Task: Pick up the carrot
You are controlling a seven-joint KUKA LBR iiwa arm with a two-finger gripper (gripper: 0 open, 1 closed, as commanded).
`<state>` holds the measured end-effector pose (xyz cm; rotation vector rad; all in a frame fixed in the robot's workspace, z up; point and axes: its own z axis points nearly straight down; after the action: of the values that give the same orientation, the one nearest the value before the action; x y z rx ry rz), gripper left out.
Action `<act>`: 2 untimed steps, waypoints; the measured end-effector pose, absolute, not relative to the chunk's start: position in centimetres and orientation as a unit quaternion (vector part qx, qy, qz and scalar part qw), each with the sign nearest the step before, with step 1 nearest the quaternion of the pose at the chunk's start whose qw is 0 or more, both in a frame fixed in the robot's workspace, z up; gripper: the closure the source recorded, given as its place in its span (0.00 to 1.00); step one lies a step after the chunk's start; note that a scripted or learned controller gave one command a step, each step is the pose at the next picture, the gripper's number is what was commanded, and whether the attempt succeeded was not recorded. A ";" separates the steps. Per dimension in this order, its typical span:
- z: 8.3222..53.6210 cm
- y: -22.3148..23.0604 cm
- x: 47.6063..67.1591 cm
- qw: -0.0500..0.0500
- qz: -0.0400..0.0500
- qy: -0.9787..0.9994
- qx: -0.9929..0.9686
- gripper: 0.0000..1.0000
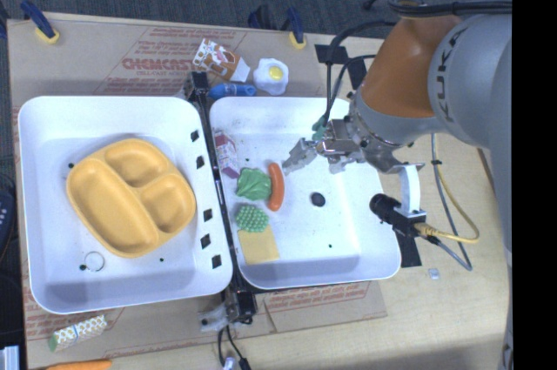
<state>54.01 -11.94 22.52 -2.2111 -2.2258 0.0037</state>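
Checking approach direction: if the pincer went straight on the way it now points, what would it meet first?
Probably the carrot: the pincer points down-left toward its upper end. Its height above the bin is unclear.

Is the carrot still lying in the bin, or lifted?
Lying in the right bin: the carrot rests flat on its floor beside the green leaf, apart from the gripper.

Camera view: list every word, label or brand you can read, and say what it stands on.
"KUKA", partly cut off, on the grey arm.
Red print on the cardboard under the bins: too blurred to read.
Print on the small packet behind the bins: too small to read.
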 end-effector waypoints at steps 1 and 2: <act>9.5 -10.9 56.2 0.002 0.002 -0.649 -0.761 0.00; 10.5 -10.9 56.2 0.003 0.003 -0.651 -0.759 1.00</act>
<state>56.22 -10.86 10.51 -2.3807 -2.0400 0.0092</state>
